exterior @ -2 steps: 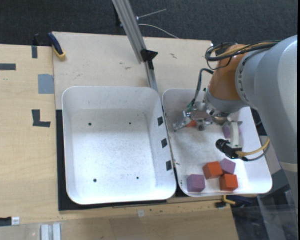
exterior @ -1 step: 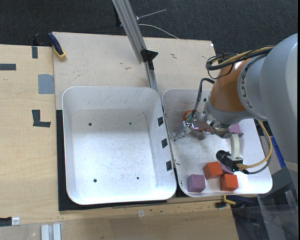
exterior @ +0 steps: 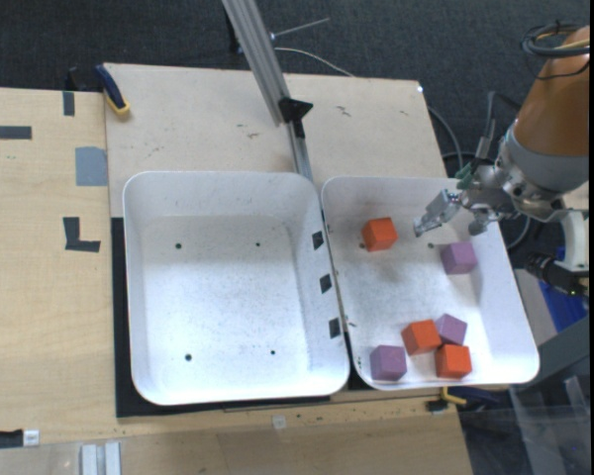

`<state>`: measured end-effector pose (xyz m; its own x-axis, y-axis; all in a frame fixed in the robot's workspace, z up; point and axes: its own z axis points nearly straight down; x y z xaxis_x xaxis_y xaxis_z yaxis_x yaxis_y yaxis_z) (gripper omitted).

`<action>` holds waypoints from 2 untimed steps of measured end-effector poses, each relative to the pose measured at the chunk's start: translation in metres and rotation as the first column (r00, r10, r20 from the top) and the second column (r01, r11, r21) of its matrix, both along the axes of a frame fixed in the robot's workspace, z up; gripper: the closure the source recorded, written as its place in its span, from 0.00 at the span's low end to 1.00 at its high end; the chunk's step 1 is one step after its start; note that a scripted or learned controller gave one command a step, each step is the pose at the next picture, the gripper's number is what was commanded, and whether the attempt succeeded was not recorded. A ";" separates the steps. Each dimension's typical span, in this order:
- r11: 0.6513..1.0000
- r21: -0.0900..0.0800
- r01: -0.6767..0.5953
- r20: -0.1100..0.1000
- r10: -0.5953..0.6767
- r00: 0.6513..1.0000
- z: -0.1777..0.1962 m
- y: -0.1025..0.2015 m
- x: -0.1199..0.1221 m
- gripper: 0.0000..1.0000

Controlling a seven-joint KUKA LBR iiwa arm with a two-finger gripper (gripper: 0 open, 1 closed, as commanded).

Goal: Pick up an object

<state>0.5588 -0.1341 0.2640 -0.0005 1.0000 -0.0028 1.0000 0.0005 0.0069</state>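
End effector (exterior: 453, 212) sits over the upper part of the right bin (exterior: 520, 295), reaching in from the right. Two fingers visible, spread apart with a clear gap, nothing between them. One finger (exterior: 431, 218) points down-left toward the bin floor; the other is by the right wall.

Nearest candidates: orange cube (exterior: 379, 234), to the left and slightly below the end effector in view, near but apart from the left fingertip. Purple cube (exterior: 459, 257), just below the end effector, close to the right wall. Both are about equally near; the purple one lies more directly under the wrist, the orange one lies off the leading finger. Judgement: either is a short move; orange needs a shift left, purple a shift toward the near edge of the bin.

Cubes are roughly equal-sided, so no long axis to align to; the orange cube sits slightly rotated to the bin walls.

The rest cluster at the bin's lower end, well apart from the end effector: purple block (exterior: 387, 362), orange block (exterior: 421, 336), small purple block (exterior: 451, 328), orange corner block (exterior: 453, 361), packed tight, some touching.

Left bin (exterior: 139, 265) holds no cubes. Nothing lifted yet.
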 end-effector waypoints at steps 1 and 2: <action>1.000 0.005 -0.002 -0.007 0.002 1.000 -0.174 0.002 0.078 0.00; 1.000 0.001 0.001 -0.007 -0.001 1.000 -0.171 -0.028 0.060 0.00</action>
<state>0.6187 -0.1620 0.0931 0.0009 1.0000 -0.0015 1.0000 -0.0009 -0.0005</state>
